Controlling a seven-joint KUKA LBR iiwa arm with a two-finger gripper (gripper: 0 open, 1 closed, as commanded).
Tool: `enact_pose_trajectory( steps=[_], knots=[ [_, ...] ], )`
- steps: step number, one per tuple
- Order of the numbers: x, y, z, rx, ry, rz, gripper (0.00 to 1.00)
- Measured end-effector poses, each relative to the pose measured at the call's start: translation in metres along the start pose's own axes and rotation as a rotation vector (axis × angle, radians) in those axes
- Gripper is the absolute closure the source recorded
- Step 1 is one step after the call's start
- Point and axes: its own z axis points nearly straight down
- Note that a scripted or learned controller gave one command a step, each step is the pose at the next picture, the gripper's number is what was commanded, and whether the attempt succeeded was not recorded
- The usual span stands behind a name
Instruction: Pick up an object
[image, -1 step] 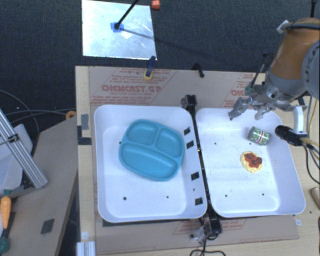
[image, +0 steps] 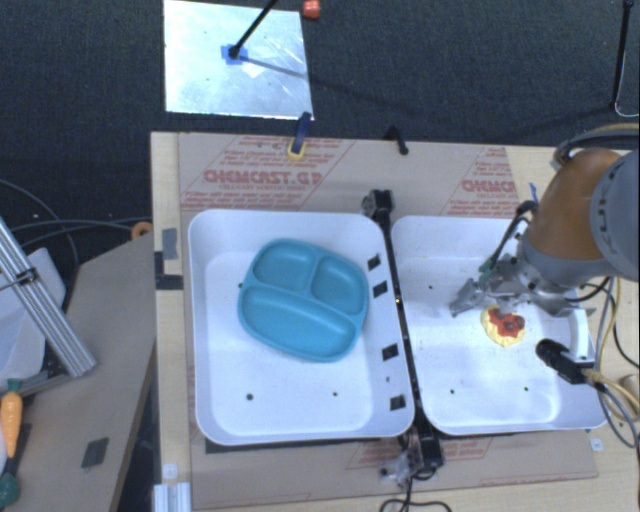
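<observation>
We see the gripper (image: 478, 297) with jaws spread and holding nothing, just left of the toy (image: 504, 326) in the right bin (image: 440, 400), so closing here could miss.

Two white bins seen side by side on surface (image: 260, 175), mid-frame. Left bin (image: 215, 400) occupied by blue divided tray (image: 303, 298), tilted, near centre. Right bin (image: 470, 400) occupied by small yellow-and-red object (image: 504, 326), right of centre. Arm (image: 580, 215) entered from right edge; pincer (image: 480, 295) lowered just left of object, partly over it. Grasp not discernible.
</observation>
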Motion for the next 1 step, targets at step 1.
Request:
enact_pose_trajectory(
  steps=[1],
  knots=[
    [-0.0711,0.0478,-0.0461,-0.017,-0.007,0.000,0.00]
  ],
)
